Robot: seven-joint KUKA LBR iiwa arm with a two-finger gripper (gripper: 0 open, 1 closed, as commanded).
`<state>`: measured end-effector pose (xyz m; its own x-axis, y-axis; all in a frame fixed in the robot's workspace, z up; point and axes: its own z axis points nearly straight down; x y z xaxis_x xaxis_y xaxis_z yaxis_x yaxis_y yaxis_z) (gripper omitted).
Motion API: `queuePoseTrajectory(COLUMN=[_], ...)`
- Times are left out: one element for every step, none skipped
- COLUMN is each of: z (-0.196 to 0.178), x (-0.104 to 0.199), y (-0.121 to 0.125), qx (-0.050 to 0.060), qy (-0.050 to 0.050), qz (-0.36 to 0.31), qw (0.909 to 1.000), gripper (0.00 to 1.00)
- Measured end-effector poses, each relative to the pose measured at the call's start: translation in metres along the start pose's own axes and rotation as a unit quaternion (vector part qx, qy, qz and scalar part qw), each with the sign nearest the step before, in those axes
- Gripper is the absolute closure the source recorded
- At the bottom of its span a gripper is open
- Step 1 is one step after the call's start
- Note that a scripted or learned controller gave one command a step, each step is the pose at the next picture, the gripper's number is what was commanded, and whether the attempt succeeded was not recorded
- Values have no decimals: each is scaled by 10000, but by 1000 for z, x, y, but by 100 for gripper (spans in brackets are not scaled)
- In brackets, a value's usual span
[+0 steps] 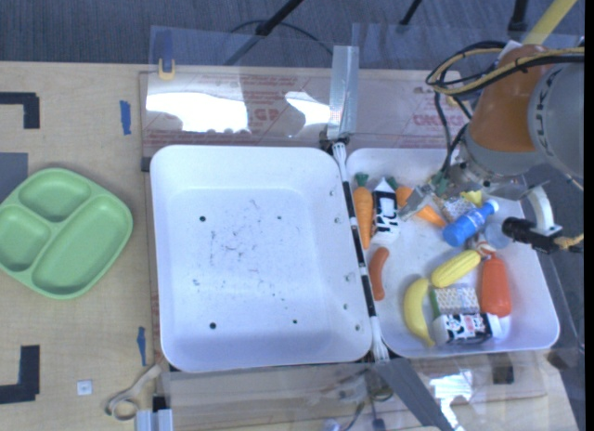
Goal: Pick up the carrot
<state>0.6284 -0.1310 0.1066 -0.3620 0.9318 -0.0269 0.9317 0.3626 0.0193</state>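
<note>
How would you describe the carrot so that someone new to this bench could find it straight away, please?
Look in the right-hand shallow white bin, along its left wall beside the divider. The slim orange carrot with a green top lies lengthwise there, near the bin's far end. A shorter red-orange sausage-shaped piece lies below it, but only the carrot has the green tip.

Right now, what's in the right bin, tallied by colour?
Orange: 3, the carrot, a piece by the jaws, a sausage
Yellow: 2, a banana, a corn cob
Blue: 1, a bottle
Red: 1, a pepper
Black-and-white: 2, cartons
Total: 9
</note>
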Motion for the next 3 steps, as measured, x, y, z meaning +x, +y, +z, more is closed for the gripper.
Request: queuePoseTrajectory(z=[1,2,-8], x=[-8,-7,-5], y=[19,12,17], qx=[192,70,-4], qy=[69,58,26], qz=[-105,-420,-461], qw=[9997,9991,9989], gripper=[0,0,100])
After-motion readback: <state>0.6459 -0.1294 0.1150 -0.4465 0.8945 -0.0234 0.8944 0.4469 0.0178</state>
